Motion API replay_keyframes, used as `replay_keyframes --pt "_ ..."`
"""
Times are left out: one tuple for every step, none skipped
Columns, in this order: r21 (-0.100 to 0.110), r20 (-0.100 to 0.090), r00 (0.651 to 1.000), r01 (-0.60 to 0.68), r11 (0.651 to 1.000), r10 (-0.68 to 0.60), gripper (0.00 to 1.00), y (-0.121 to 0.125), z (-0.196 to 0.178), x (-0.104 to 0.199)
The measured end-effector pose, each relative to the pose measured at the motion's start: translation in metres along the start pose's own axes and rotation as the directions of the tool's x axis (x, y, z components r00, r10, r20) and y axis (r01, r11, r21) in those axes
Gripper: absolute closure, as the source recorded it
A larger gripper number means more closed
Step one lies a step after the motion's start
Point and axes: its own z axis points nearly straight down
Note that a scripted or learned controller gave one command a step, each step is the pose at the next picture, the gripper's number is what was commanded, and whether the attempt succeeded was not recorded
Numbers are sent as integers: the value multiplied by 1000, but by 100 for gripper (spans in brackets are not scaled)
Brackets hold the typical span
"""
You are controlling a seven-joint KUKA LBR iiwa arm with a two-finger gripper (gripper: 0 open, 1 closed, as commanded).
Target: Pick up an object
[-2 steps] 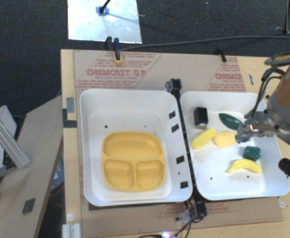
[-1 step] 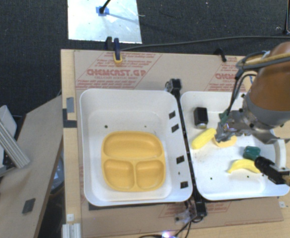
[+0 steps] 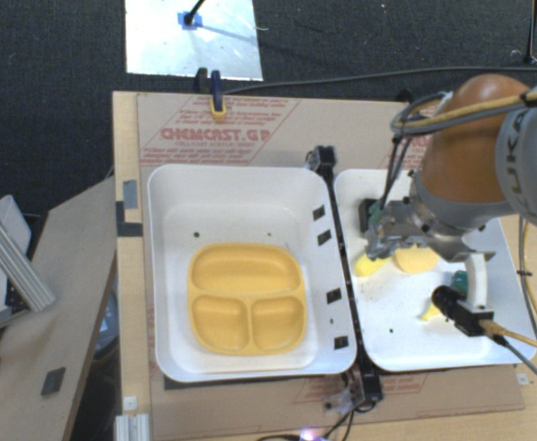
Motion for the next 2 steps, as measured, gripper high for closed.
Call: replay_keyframes --pt "0 0 1000 1 1000 -1 100 6 11 55" --pt "-3 -1 1000 1 1000 -1 100 12 3 105"
